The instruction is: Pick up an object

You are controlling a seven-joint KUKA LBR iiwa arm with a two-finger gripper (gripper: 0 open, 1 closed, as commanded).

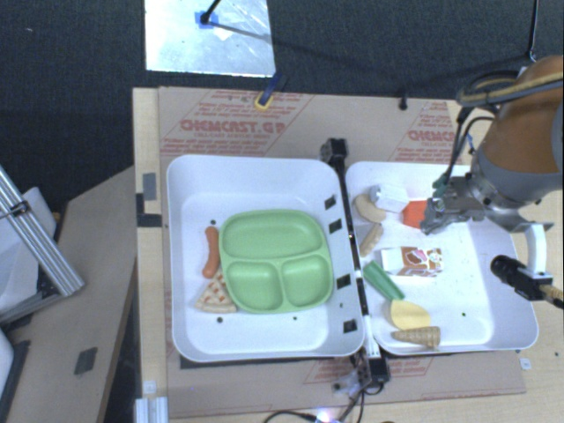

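While the cone (pixel 416 336) and yellow chip (pixel 409 314) lay low in the right bin (pixel 502 324), a printed carton (pixel 411 261), its writing unreadable, sat mid-bin. Above it, the tool (pixel 434 220) hung beside an orange block (pixel 414 213); whether spread or pressed together was unclear. Farther up, the table's (pixel 220 117) sheet read "CHEMCAST GP".

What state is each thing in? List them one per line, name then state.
Green three-compartment plastic tray: flat in the left bin, nothing in its compartments.
Red toy sausage: lying left of the tray.
Tan waffle wedge: lying flat by the tray's corner.
Orange block: lying in the right bin, beside the gripper.
White printed carton: lying on its side.
Tan ice-cream cone: tipped over.
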